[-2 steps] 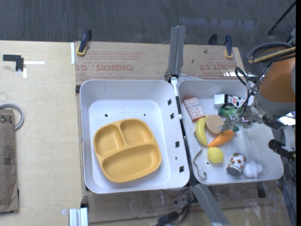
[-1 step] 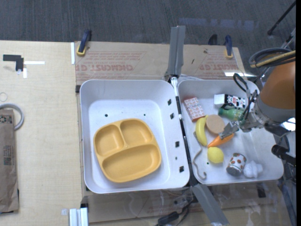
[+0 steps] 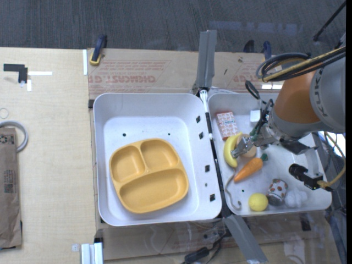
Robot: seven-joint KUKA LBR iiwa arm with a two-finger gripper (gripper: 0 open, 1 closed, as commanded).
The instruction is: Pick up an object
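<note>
A yellow three-compartment plastic plate [image 3: 149,175] took up the left white bin's [image 3: 104,147] middle; the right white bin [image 3: 324,202] was crowded, bare only along its far edge.

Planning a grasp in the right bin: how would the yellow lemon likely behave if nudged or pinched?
The lemon looks rounded, so it would probably roll when nudged, perhaps toward the bin wall close by. Its smooth, curved skin may slip from a pinch. It looks like a toy, so likely light.

yellow divided plate [image 3: 148,175] in left white bin [image 3: 104,147], brown paper bag [image 3: 9,186] at bench edge
</note>
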